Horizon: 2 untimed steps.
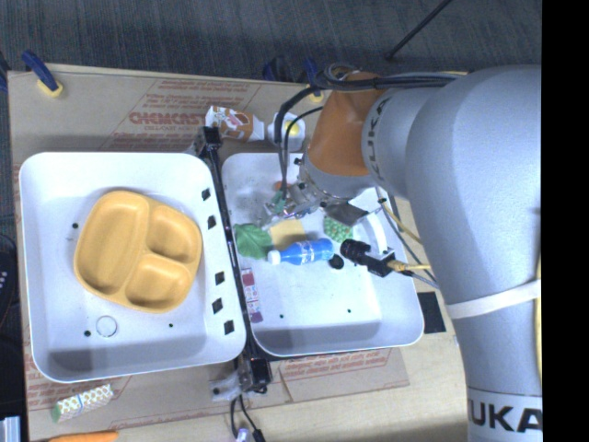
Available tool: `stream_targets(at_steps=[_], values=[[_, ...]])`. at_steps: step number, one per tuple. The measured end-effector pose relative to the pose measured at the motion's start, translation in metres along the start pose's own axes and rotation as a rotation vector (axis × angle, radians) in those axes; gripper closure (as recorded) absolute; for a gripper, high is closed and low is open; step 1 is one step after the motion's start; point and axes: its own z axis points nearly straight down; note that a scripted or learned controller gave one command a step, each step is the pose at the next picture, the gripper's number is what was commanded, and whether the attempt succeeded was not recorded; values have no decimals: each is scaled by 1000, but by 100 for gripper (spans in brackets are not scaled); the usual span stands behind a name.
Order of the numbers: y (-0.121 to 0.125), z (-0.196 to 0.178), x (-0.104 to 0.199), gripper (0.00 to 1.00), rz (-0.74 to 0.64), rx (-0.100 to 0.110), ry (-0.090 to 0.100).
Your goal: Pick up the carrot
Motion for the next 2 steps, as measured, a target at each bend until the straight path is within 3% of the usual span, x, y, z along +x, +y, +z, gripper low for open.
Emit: stream_targets(at_steps=[1, 2], values=[[-51, 0, 9, 100, -35, 3, 2], [-100, -111, -65, 100, -379, 0, -1]])
